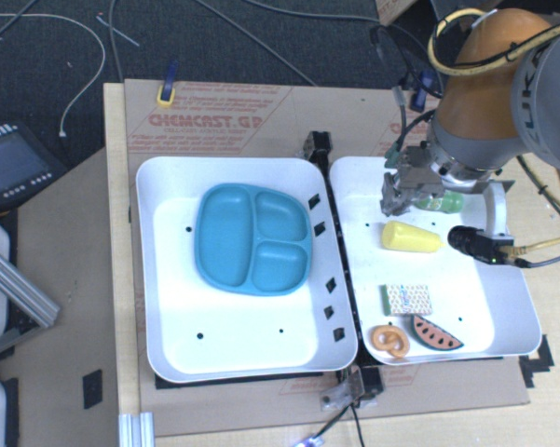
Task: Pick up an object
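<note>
My gripper (398,198) hangs low over the far part of the right bin (489,296), just above a yellow block (411,238) that lies on the bin floor. A green object (449,202) lies right behind the gripper, partly hidden by it. Nearer the front of the same bin lie a patterned square pad (408,298), a small orange pretzel (389,340) and a watermelon slice (435,333). I see nothing held in the gripper.
The left bin (177,305) holds a blue divided plate (253,238). A black divider with clips (328,250) runs between the bins. A black cable plug (475,242) hangs off the arm over the right bin.
</note>
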Controlling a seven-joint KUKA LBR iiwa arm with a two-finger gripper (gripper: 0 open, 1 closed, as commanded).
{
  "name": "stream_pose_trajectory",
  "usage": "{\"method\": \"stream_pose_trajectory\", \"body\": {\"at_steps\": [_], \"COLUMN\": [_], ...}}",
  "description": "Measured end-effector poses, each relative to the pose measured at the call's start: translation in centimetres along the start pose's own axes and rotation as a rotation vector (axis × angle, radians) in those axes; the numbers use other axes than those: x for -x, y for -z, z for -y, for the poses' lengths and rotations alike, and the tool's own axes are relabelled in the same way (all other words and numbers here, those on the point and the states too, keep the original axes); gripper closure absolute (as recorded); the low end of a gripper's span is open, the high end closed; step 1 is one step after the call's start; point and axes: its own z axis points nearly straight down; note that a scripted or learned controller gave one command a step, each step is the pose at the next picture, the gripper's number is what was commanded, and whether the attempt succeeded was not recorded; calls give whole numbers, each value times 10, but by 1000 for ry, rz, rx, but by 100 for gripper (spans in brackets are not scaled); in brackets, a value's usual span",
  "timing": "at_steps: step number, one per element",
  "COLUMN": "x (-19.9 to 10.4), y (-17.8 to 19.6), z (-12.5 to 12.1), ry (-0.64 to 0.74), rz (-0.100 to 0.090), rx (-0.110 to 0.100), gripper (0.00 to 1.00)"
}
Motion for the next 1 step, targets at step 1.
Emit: {"method": "stream_pose_trajectory", "body": {"at_steps": [1], "x": [-54], "y": [10], "z": [14], "ry": [1], "rz": [0], "rx": [-1], "gripper": [100]}}
